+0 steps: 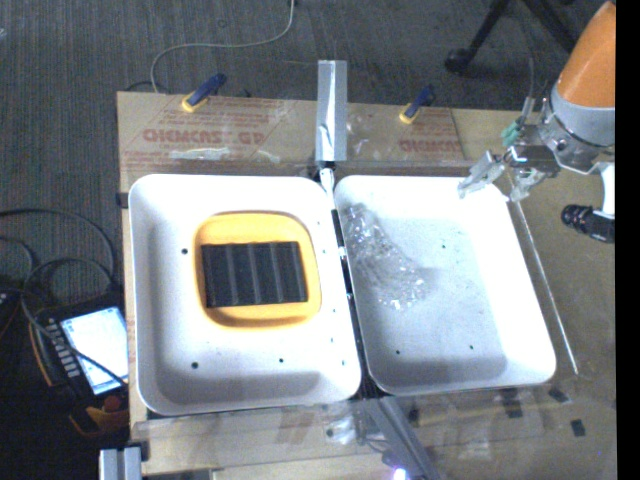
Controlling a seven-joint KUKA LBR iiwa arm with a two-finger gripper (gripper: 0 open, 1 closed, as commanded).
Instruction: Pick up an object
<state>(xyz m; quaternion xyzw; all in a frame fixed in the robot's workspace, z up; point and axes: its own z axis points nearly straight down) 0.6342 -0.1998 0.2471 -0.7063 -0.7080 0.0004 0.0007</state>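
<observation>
Spreading across the middle of the view, the surface (290, 128) is a brown board that carries two shallow white bins side by side. The left bin (160, 298) holds a yellow tray-like object with a dark ribbed insert (256, 269), lying flat near the bin's middle. The right bin (480, 318) holds a crumpled piece of clear plastic (385, 263), lying in its left half close to the wall shared with the other bin.

At the upper right the arm (590, 68) comes in, its orange band above a grey wrist. The end effector (492, 176) hangs over the far right corner of the right bin, well apart from both objects. Its two thin fingers (474, 181) look parted, and nothing sits between them.

Two blue and yellow clamps (203, 92) grip the far edge of the board, one on each side of an upright metal strip (331, 113) that stands between the bins.
</observation>
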